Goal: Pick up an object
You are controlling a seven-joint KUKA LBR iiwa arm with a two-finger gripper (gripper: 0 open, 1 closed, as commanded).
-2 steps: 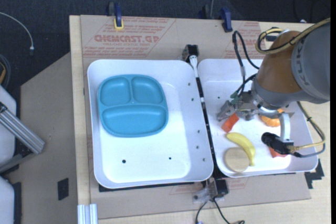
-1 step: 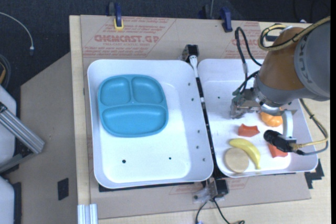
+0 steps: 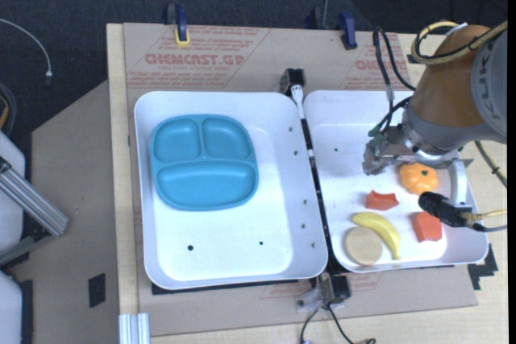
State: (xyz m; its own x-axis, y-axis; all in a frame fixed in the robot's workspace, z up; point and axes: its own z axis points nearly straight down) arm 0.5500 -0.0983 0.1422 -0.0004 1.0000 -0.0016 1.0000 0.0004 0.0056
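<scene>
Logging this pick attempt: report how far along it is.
Nothing looks picked up: the banana, the orange fruit, the two red pieces and the round tan piece all lie in the right bin. The gripper is low over that bin, beside the orange fruit. The grasp and lift remain.

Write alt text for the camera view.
A grey-and-orange arm hangs its gripper over the right bin, near an orange fruit, banana, round tan disc and two red pieces. The left bin holds a blue divided plate.

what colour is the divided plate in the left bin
Light blue; the divided plastic plate shows best in the camera view.
</scene>
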